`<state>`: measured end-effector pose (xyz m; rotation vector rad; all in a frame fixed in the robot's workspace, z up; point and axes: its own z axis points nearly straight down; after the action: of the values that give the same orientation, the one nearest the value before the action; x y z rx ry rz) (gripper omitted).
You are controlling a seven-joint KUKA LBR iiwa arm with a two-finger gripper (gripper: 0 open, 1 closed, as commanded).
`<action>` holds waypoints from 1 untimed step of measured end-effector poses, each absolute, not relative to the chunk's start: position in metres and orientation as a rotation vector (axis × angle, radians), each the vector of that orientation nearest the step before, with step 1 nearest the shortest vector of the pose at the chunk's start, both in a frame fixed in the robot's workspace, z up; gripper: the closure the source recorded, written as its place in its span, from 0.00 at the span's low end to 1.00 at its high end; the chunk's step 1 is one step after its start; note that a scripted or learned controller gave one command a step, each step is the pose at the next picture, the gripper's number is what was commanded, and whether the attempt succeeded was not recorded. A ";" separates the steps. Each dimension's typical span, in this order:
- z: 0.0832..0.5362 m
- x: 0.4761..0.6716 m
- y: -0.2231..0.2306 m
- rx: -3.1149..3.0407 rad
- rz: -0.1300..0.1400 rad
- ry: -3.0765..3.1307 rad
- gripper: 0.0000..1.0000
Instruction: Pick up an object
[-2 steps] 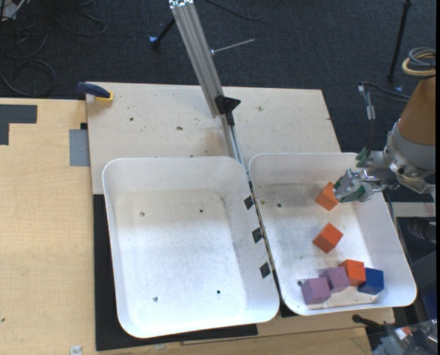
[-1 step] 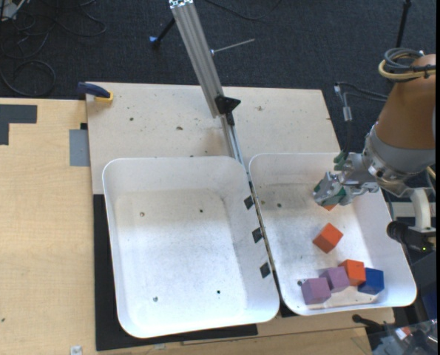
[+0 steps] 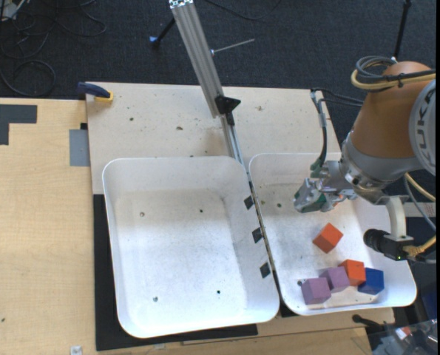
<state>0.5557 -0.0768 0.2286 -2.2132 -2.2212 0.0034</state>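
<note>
Orange cube (image 3: 327, 238) lies tilted on the floor of the right bin (image 3: 290, 272), alone, with bare white floor on all sides. Gripper (image 3: 309, 200) hangs at its 11 o'clock, near but apart from it; whether the fingers are spread or pressed together cannot be told, as the metal parts blur together there. Nothing is seen between them.

At the cube's 5 o'clock sits a cluster against the bin's lower rim: two purple cubes (image 3: 325, 285) side by side and touching, a smaller orange block (image 3: 355, 271) just beside them at 3 o'clock, and a blue cube (image 3: 372, 280) touching that block, close to the rim. Little room between this group and the wall.

Open floor in the right bin runs from 9 to 12 o'clock of the lone cube, toward the divider (image 3: 254, 217) where the two bins meet; black clips sit along that edge. A black cylindrical part (image 3: 382, 243) on the arm overhangs the bin's right rim at the cube's 3 o'clock, narrowing that side.

Left bin (image 3: 175, 250) at 9 o'clock shows speckled white floor. Beyond both bins at 12 o'clock, the desk (image 3: 160, 124) carries a slanted aluminium rail (image 3: 201, 54) and a blue-and-yellow clamp (image 3: 94, 91) at its far left corner. Arm (image 3: 390, 132) bulks over the right bin's upper right corner.
</note>
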 end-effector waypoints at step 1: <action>0.238 0.546 -0.023 -2.212 0.002 -2.223 1.00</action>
<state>0.5457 -0.0233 0.2382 -2.2116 -2.2231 0.0022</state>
